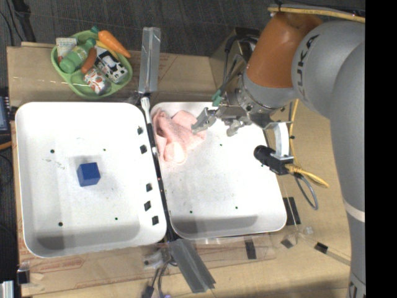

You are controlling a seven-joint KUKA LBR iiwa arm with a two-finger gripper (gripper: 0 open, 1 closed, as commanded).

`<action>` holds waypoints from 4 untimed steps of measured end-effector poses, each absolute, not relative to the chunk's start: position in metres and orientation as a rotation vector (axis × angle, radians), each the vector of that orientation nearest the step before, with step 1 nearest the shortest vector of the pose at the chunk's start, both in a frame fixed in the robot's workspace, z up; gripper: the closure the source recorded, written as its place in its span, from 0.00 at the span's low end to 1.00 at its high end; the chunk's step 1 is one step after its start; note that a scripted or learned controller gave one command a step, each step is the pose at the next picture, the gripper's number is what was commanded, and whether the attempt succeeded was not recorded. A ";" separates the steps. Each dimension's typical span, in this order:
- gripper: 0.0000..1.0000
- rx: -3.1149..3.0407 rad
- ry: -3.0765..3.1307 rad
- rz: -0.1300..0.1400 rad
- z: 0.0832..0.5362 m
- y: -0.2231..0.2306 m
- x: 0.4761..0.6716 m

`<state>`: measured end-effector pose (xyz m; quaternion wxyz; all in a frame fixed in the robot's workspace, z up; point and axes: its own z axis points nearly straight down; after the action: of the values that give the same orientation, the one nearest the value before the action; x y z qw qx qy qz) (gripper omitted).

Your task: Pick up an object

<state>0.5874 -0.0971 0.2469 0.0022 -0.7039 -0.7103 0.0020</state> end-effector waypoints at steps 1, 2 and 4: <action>0.00 -2.170 -2.267 0.003 0.273 -0.090 0.606; 0.00 -2.107 -2.325 0.007 0.178 -0.128 0.648; 1.00 -1.965 -2.452 -0.001 0.104 -0.135 0.659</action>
<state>0.6587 -0.1348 0.1039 -0.0001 -0.6254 -0.7803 -0.0004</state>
